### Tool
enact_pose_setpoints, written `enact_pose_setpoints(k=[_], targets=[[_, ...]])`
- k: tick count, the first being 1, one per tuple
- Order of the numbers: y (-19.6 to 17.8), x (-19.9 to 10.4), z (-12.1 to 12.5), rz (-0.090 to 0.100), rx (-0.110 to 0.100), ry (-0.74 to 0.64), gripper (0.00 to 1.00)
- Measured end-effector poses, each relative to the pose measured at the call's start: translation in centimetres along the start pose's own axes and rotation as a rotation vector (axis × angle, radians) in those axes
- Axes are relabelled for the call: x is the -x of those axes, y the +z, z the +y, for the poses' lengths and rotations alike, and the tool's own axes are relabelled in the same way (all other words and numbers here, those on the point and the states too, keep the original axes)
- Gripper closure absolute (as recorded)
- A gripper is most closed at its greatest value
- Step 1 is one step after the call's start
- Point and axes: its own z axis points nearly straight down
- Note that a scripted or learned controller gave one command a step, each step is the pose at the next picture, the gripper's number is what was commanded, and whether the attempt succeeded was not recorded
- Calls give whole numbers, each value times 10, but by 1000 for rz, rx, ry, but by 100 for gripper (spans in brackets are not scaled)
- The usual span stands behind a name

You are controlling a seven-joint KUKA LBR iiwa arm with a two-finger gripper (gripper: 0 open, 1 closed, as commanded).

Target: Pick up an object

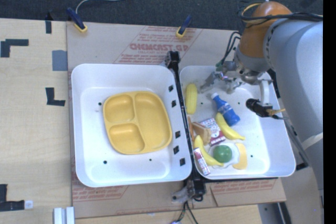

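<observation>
A: Camera view, nearest edge first: the right bin (273,165) has its clutter bunched at the front-left corner. There's a green ball (222,153), smooth and round, a curved yellow banana (206,153) beside it, and a flat printed packet (210,130).

B: And the left bin (86,113)?

A: Just a yellow divided plate (137,121), moulded plastic with three compartments, lying flat.

B: Moving up the right bin?

A: A second banana (229,127), then a blue bottle (226,110), glossy, lying on its side. Its long axis runs diagonally, white cap toward the far-left, base toward the near-right.

B: Where's the claw?

A: The claw (228,77) is at the bin's far end, just beyond that cap. So the bottle lies toward the near side from it, close by. I'd judge it the likeliest target.

B: Open or closed?

A: Can't tell; the metal parts blur together, and nothing is visibly held. Behind it all lies the cardboard-covered tabletop (131,47).
</observation>
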Motion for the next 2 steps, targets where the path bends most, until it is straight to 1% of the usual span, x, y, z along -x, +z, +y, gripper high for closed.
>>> enact_pose_setpoints(k=[1, 2], targets=[[-10, 0, 0, -3, 2, -1, 100], [-10, 0, 0, -3, 1, -1, 0]])
